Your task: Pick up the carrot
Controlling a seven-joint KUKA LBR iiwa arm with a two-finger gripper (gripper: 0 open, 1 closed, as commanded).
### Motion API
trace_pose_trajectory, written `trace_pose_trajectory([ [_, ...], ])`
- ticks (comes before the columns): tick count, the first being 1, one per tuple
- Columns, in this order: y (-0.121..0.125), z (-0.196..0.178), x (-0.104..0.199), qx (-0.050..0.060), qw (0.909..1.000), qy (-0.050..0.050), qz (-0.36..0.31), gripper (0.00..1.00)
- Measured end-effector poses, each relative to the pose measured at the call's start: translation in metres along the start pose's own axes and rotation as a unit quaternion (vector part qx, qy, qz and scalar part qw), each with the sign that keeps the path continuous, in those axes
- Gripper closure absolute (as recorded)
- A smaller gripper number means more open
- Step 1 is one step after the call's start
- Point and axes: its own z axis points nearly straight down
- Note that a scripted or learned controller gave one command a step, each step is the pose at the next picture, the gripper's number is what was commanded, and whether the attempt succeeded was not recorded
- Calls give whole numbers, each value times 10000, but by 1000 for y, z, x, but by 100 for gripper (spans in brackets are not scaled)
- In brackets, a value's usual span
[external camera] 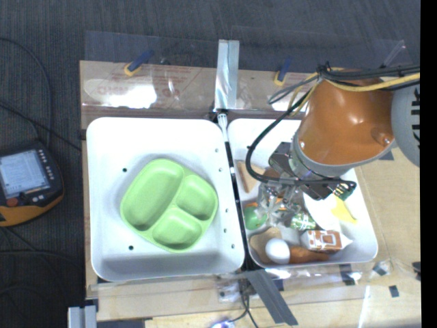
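**Carrot wedged low in the crowded right bin**

You are looking at the carrot (305, 255) lying flat along the near wall of the right bin (365, 241), touching the white egg (277, 250) and tucked under a small printed carton (322, 240). The claw (278, 207) is hovering above the clutter; whether it is released or clenched cannot be told. The carrot is likely light, stiff and smooth, so you are probably best gripping across its thick middle.
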Motion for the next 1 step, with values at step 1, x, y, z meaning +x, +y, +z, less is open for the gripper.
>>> trace_pose_trajectory([
  [1,11,4,-8,18,9888,15,-1492,100],
])
